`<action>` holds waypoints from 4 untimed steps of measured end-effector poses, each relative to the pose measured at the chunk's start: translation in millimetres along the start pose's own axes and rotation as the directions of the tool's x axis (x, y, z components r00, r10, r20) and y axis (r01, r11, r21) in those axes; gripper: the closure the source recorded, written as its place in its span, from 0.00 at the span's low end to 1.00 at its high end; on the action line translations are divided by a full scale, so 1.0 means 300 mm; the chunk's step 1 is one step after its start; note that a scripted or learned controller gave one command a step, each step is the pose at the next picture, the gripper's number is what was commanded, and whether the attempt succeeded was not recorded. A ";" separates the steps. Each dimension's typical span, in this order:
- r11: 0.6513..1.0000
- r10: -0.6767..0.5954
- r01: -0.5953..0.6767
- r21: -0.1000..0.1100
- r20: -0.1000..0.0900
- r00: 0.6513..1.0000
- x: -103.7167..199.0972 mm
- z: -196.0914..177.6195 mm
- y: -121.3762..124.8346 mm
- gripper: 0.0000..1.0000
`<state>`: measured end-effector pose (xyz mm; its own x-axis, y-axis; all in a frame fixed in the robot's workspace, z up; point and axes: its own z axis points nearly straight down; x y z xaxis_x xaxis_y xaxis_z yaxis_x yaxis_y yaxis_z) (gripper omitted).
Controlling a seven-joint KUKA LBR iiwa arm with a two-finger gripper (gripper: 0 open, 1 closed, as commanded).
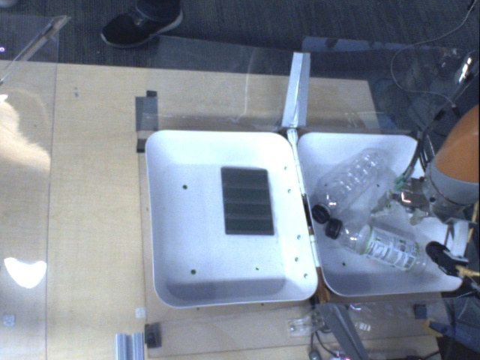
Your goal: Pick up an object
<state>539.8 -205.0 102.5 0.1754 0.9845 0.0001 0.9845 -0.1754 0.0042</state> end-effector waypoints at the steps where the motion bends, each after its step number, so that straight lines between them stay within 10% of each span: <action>1: 0.984 -0.180 0.180 -0.012 0.003 0.984 0.147 0.040 -0.189 0.00; 2: 0.986 -0.169 0.169 -0.010 0.004 0.986 0.042 0.044 0.020 0.00; 3: 0.963 -0.268 0.268 -0.010 0.005 0.963 -0.018 0.041 -0.161 0.00; 4: 0.963 -0.268 0.268 -0.010 0.004 0.964 -0.019 0.041 -0.161 0.00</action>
<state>491.5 -202.1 90.0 -0.0943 0.9955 -0.0055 0.9954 0.0944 0.0141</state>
